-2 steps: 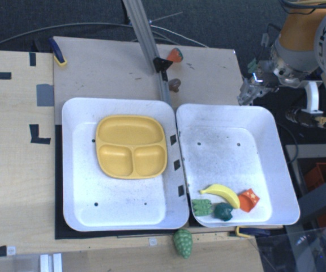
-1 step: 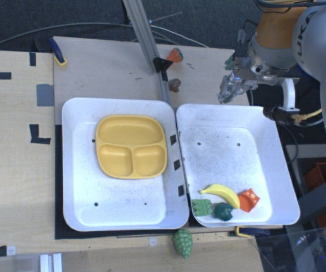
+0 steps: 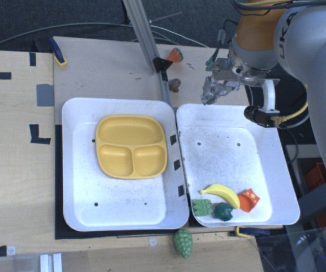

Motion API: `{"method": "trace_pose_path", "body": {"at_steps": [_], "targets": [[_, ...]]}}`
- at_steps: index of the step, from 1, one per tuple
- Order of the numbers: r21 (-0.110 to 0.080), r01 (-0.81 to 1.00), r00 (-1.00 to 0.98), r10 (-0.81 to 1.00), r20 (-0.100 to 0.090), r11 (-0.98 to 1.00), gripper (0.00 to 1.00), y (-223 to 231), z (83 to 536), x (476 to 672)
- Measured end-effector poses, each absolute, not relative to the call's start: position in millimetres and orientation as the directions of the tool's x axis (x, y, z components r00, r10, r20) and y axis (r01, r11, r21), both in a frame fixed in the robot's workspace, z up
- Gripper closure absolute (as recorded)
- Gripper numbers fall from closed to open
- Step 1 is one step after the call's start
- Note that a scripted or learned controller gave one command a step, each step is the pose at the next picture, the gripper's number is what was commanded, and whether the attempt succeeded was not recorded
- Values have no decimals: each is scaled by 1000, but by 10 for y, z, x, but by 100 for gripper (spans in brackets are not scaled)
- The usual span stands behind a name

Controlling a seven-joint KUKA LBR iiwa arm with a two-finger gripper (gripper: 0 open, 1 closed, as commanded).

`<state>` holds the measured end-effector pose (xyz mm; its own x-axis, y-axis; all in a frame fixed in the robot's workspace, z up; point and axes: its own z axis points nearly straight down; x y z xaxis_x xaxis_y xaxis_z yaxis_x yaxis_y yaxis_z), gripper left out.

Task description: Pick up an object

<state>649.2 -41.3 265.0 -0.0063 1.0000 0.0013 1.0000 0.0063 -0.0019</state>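
Above the right bin's [image 3: 276,169] far edge hangs the gripper [image 3: 208,98].

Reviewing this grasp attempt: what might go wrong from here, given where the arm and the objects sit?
1. The banana, green toys and red piece crowd one near corner of the right bin; a grasp may catch two or nudge them apart.
2. They lie close to the bin wall, which may block a descent.
3. The gripper hovers at the far rim, so a long reach is needed.
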Motion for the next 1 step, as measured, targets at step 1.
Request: {"method": "trace_pose_path", "body": {"at_steps": [1], "targets": [[-3,1000,-7,1000,2,7,100,166,2644,6430]]}}
